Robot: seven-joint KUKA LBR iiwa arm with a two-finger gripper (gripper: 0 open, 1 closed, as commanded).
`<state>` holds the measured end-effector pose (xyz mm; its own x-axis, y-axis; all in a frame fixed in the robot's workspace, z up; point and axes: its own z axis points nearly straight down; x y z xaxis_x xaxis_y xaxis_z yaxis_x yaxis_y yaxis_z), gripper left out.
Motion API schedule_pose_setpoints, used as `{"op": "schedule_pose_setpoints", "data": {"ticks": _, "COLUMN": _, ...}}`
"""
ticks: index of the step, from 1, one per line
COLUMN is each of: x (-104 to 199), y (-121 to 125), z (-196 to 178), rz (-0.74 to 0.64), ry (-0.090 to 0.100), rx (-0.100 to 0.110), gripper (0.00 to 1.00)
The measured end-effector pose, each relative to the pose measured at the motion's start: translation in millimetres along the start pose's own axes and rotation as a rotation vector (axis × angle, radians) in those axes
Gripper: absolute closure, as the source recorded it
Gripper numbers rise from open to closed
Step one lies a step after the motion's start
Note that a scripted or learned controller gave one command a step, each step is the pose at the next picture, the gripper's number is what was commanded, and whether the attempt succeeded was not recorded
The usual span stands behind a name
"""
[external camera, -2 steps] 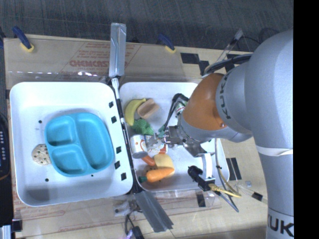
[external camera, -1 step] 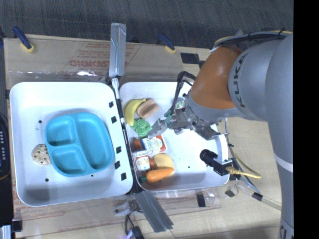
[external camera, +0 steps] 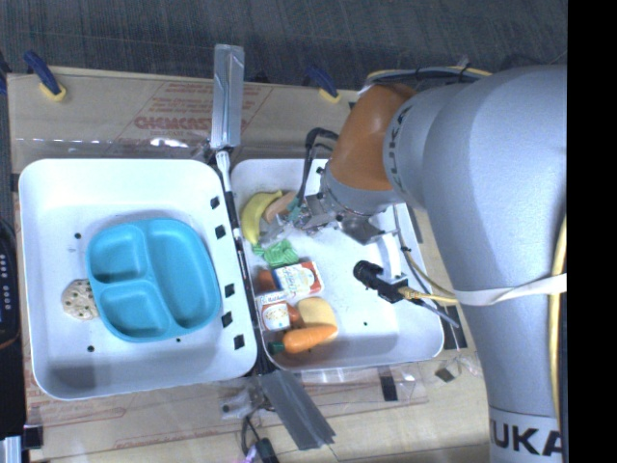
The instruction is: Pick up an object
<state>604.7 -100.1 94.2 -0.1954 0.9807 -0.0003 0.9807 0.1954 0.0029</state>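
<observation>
The gripper (external camera: 294, 212) hangs low in the right bin (external camera: 424, 331), at the banana (external camera: 253, 215) lying at the bin's ten o'clock; its opening cannot be made out. Crowded neighbours, notably the green packet (external camera: 281, 254), risk a fouled grasp.

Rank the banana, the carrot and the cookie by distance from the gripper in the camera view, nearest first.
1. Banana: right bin's upper left corner, just left of the gripper.
2. Carrot: right bin's lower edge, well below the gripper.
3. Cookie: left bin, beside the blue tray, farthest.
</observation>
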Motion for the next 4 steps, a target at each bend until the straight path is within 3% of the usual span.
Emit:
{"op": "schedule_pose_setpoints", "data": {"ticks": 1, "x": 1, "y": 1, "z": -11, "rz": -0.004, "ry": 0.0, "rx": 0.0, "gripper": 1.0}}
{"op": "schedule_pose_setpoints", "data": {"ticks": 2, "x": 58, "y": 55, "z": -102, "rz": 0.057, "ry": 0.001, "rx": -0.003, "gripper": 1.0}}
{"op": "schedule_pose_setpoints", "data": {"ticks": 3, "x": 41, "y": 32, "z": -194, "rz": -0.032, "ry": -0.002, "rx": -0.005, "gripper": 1.0}}
{"op": "schedule_pose_setpoints", "data": {"ticks": 4, "x": 50, "y": -17, "z": -125, "rz": -0.302, "ry": 0.003, "rx": 0.007, "gripper": 1.0}}
